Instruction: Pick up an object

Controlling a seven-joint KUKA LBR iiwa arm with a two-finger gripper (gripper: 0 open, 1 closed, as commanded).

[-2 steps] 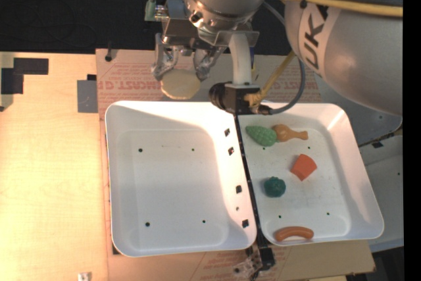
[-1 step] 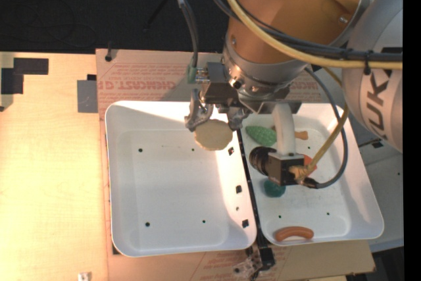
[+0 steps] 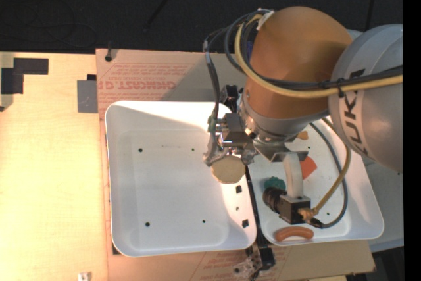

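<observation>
Two bins [image 3: 131, 141] (perhaps five objects [image 3: 293, 234]).

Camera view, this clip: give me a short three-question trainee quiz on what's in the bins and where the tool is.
1. True or false: the tool sits over the wall between the two bins.
2. Which lies nearest the front rim of the right bin? A) orange ring B) green piece C) tan round thing
3. Fill in: the tan round thing sits just below the tool, at the ____ edge of the left bin.

Key: 1 true; 2 A; 3 right. Whether the tool grips the tan thing cannot be told.
</observation>
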